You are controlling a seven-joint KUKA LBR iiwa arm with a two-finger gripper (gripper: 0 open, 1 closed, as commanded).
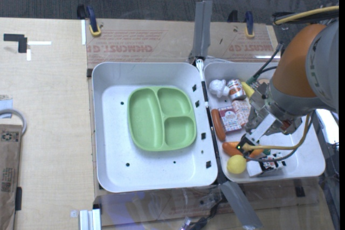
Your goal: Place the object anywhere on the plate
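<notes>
The grey arm (307, 70) with its orange band reaches in over the right-hand bin (307, 169), and its pincer (249, 147) hangs low above the clutter near that bin's front. From where I look I cannot tell whether the pincer is clenched or released, and I see nothing plainly caught in it. Just beside its tip, on the side toward the other bin, lies a small orange piece (232, 146), so close that I cannot say whether they touch. A yellow lemon (236, 164) sits just in front of the pincer, toward the near rim. A white and black item (269, 165) lies near it on the lemon's far side. Behind the pincer, partly under the wrist, is a pink packet (233, 117), with a red sausage (217, 123) lying alongside it. Farther back still are a small can (235, 89) and a white lump (217, 86), close together. The green plate (161, 118), split into three compartments, rests flat in the left bin (108, 132), well apart from the pincer and across the wall between the two bins.
</notes>
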